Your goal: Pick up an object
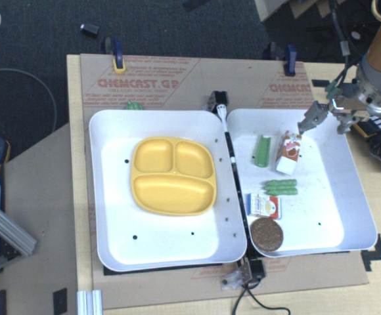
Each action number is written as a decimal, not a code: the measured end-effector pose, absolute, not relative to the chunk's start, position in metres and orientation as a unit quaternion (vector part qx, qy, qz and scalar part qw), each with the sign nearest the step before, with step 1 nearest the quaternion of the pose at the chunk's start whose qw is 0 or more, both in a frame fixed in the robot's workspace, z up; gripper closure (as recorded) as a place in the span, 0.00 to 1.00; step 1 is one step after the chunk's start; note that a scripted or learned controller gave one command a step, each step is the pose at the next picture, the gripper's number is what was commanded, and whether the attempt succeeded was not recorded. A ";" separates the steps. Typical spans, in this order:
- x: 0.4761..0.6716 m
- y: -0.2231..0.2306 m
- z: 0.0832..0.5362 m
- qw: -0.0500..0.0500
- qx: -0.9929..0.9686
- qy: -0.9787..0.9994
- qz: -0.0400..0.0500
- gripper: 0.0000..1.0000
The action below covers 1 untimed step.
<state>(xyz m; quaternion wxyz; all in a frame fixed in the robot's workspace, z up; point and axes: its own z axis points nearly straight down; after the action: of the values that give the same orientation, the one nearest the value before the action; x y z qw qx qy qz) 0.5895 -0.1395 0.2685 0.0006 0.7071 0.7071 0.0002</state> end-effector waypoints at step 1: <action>0.590 -0.140 0.280 0.002 0.707 0.707 0.001 1.00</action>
<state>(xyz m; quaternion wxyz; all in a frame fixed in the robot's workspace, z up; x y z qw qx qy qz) 0.5902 -0.1395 0.2796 0.0022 0.7068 0.7075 0.0010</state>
